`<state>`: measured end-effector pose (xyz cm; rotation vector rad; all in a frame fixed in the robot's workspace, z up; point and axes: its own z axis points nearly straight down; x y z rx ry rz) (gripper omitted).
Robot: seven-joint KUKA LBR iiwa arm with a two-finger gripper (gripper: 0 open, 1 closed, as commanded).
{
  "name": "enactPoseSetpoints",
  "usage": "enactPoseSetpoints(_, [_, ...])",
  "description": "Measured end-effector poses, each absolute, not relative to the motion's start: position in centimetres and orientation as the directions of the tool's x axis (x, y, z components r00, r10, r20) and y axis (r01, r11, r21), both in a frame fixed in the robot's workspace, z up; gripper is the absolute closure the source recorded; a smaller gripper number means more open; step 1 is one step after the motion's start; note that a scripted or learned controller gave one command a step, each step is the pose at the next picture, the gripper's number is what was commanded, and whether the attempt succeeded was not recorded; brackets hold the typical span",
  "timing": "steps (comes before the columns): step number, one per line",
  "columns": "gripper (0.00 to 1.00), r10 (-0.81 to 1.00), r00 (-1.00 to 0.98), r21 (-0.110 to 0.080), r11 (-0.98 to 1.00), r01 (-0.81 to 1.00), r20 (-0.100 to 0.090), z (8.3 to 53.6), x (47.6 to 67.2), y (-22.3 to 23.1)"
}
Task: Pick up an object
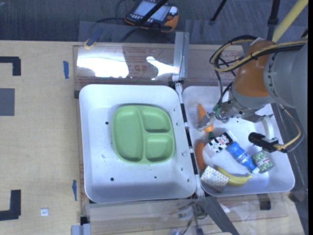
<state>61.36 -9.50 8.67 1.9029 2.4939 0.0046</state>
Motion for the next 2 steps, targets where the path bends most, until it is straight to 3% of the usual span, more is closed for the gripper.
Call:
enactPoseSetpoints(1, [1.0, 0.965, -0.264, 0.012, 0.264, 0.964, -0.004, 9.9, 61.6, -9.5])
enactPoseSetpoints(2, [1.0, 0.992, -0.125, -0.005, 0.125, 0.992, 0.001, 21.7, 66.6, -6.0])
